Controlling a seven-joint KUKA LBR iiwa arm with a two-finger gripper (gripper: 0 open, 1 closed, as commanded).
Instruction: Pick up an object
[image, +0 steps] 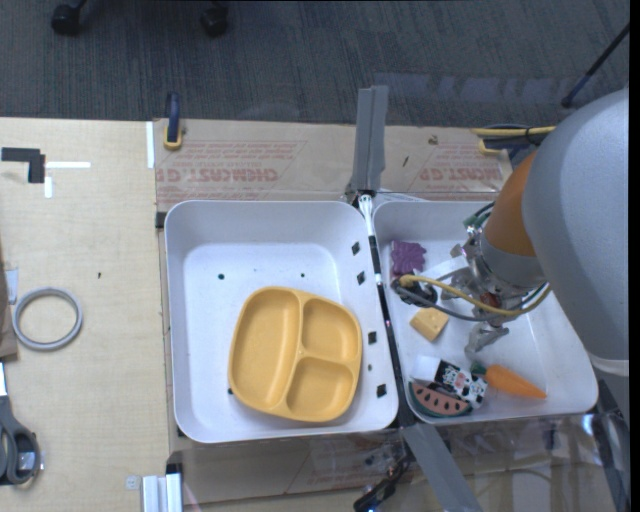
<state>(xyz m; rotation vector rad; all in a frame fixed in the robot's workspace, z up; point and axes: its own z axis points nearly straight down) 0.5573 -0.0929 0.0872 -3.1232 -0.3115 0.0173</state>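
Observation:
In the right bin (560, 330) lie a purple toy (407, 257) at the back left, a yellow cheese wedge (430, 323), a watermelon slice (438, 401) at the front, a small black and white item (457, 379) and an orange carrot (516, 383). My gripper (482, 338) hangs low in this bin, just right of the cheese wedge and above the carrot and the small item. The bulky grey arm with its cables covers the bin's right side. I see nothing held in the gripper.
The left bin (190, 300) holds a yellow divided plate (296, 353). A grey ring (45, 318) and scissors (18, 450) lie on the wooden bench at the far left. A divider wall (378, 300) separates the two bins.

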